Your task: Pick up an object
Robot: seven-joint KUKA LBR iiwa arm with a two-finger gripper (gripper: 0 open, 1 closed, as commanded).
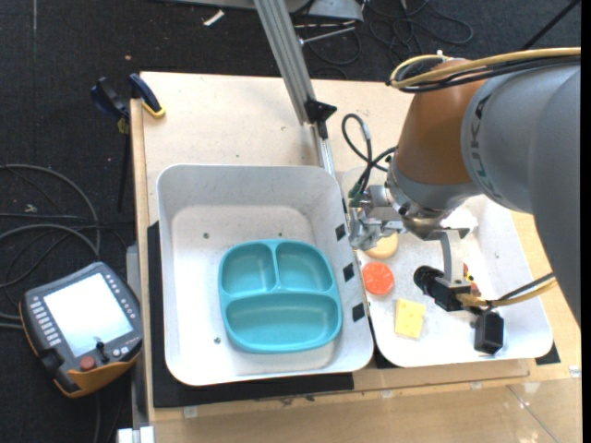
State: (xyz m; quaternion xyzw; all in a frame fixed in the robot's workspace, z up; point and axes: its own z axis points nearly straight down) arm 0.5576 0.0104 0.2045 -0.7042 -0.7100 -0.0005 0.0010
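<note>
- Where the right bin (pixel 443 341) meets the left bin (pixel 194 247), a pale rounded piece (pixel 385 245) lies on the right bin's floor, close to the shared wall.
- The gripper (pixel 367 227) sits directly over this piece, at its upper-left edge and partly covering it. Whether the claw is released or clenched cannot be told from this angle, and no object can be seen in its grasp.
- An orange round piece (pixel 378 279) lies just in front of the pale one, also near the shared wall.
- A yellow block (pixel 409 318) rests a little further forward and to the right, apart from the orange piece.
- A black object (pixel 488 332) stands near the right bin's front right corner, well apart from the yellow block.
- The grey arm (pixel 517 127) reaches in from the right, its orange band (pixel 434 146) above the gripper.
- A teal divided plate (pixel 277 295) lies flat in the left bin, towards its front.
- A slanted metal bar (pixel 288 53) crosses the pale bench (pixel 222 118) behind the bins.
- A blue-and-yellow clamp (pixel 138 95) grips the bench's far left corner.
- A handheld control pendant (pixel 81 326) lies on the dark floor to the left of the bench.
</note>
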